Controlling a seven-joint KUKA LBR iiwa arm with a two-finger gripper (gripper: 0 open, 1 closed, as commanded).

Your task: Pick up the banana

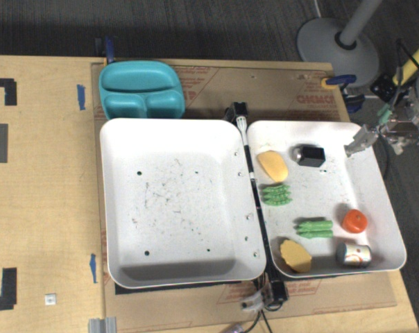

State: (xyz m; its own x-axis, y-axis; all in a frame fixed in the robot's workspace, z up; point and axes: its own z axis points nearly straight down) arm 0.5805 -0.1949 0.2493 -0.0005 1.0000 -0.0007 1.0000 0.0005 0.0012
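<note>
Camera view: banana (272,165) left of tool (360,143).

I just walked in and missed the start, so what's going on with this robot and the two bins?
The arm's hand sits at the right bin's upper right edge, holding nothing. The banana lies untouched in that bin's upper left. Around it are a black block, two green pieces, an orange ball, a can and a yellow lump.

White bins (175,269) — teal tray (141,89) — orange ball (355,220).
</note>
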